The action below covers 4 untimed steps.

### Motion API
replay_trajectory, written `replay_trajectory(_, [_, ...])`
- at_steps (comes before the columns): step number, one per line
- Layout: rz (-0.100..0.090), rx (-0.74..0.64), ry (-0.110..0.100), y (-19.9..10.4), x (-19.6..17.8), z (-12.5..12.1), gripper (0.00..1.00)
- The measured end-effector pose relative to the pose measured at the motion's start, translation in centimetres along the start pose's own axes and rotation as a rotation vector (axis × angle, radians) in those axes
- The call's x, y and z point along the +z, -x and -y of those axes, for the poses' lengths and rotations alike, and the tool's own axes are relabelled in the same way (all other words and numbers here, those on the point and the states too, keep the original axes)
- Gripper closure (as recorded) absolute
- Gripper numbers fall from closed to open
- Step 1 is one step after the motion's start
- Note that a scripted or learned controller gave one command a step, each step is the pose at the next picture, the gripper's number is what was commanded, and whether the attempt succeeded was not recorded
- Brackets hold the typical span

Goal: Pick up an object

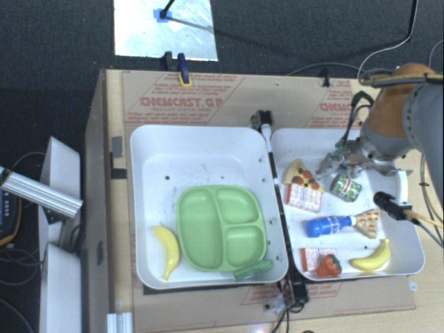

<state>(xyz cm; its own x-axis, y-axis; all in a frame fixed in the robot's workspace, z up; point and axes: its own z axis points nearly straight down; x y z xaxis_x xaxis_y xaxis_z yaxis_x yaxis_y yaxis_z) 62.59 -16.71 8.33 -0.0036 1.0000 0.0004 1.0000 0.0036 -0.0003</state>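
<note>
In the left bin [146,151], a banana [166,251] lies just left of the green tray [220,227]. Right of the tray, in the other bin [416,248], the gripper [345,167] hangs over a can [345,186], fingers spread wide, gripping nothing.

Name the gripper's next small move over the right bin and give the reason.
Probably a short straight descent. The gripper sits just above the small green-and-white packet near the back of the right bin, and nothing shows between it and the packet. The pizza slice toy lies apart to one side, so dropping straight down looks unlikely to catch it.
</note>
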Motion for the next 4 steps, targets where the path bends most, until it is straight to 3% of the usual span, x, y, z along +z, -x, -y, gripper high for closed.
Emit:
replay_trajectory(1, [0.002, 0.002, 0.005, 2.7, -4.1, -1.4, 0.00])
replay_trajectory(2, [0.002, -0.001, 0.002, 4.0, -0.1, -3.4, 0.00])
replay_trajectory(3, [0.004, -0.005, 0.007, 3.9, -1.3, -3.6, 1.00])
replay_trajectory(4, [0.001, -0.002, 0.008, -1.7, -9.9, -3.8, 1.00])
